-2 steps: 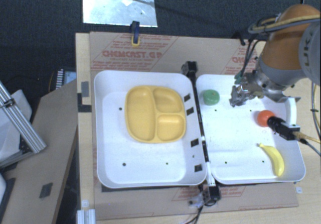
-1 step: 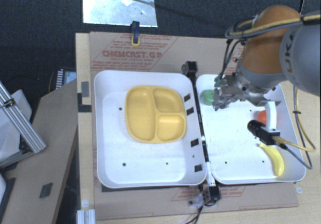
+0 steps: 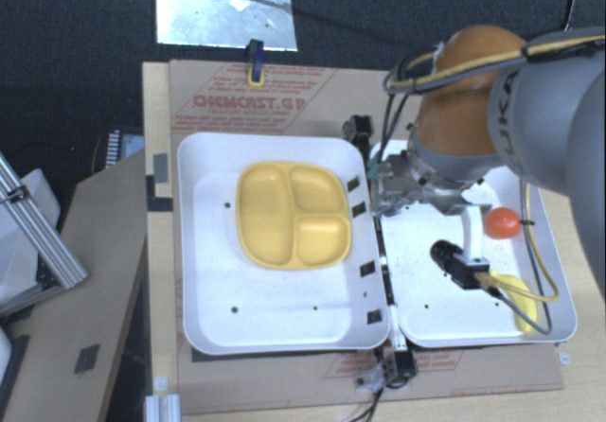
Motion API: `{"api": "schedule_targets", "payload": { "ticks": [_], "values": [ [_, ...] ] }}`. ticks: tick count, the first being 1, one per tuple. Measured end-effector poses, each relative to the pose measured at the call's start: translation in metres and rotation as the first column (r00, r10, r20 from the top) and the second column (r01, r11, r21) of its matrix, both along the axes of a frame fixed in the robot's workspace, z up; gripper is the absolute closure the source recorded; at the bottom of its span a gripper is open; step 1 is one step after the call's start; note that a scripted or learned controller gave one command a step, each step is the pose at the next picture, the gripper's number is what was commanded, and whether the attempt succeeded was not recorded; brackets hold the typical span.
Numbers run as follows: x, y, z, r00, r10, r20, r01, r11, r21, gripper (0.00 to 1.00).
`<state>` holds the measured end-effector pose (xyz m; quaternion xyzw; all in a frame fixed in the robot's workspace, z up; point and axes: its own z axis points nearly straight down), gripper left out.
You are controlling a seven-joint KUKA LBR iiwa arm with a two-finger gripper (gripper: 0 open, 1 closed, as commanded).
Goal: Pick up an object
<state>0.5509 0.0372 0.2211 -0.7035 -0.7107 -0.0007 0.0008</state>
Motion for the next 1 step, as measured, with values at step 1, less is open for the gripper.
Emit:
{"api": "schedule_targets", "payload": {
  "ticks": [1],
  "values": [
    [-0.006, 0.0547, 0.0041, 1.0, 0.001, 0.001, -0.001, 1.0, 0.0, 1.0]
  ]
}}
